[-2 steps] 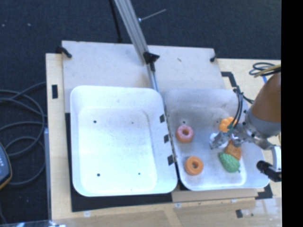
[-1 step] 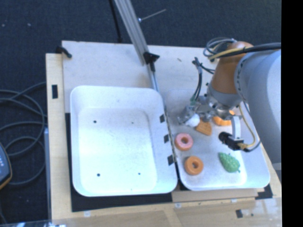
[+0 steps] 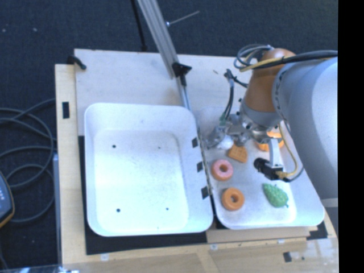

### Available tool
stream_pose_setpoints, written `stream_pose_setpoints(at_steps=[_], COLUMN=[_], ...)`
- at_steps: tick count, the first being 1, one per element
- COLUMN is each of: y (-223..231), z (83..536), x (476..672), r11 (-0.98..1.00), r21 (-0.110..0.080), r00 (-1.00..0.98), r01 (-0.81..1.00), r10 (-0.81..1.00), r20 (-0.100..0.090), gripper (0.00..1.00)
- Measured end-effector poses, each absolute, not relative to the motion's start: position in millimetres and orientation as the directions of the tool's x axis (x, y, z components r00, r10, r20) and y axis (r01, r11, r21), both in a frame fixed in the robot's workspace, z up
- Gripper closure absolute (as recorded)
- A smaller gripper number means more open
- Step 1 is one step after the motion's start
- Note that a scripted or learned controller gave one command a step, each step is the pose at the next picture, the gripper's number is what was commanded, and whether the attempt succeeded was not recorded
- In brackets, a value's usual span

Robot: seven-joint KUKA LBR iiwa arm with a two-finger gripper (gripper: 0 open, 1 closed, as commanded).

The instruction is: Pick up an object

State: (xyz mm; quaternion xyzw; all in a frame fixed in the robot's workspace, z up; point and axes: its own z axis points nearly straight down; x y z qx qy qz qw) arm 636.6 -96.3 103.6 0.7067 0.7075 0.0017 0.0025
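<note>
Down in the right bin point(image 3: 304, 212), the hand point(image 3: 226, 136) hovers near its upper-left corner; whether it is spread or pinching, I cannot tell. Nearest lies the tan cracker-like piece point(image 3: 238, 153) at its four o'clock, just beside it, with the pink donut point(image 3: 222, 169) farther toward six o'clock.

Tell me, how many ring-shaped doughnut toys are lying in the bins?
2, both in the right white bin: a pink-frosted ring doughnut toy near its left wall, and an orange ring doughnut toy just below it. The arm may hide others.
</note>
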Motion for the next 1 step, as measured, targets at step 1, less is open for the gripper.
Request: stream_pose_setpoints(at_steps=[1], y=[-47.4], z=[143.8], x=[647.5], r11=[0.006], r21=[0.008], r00=[-0.006], r01=[1.000], r10=[1.000], r20=[0.005], gripper=[0.00])
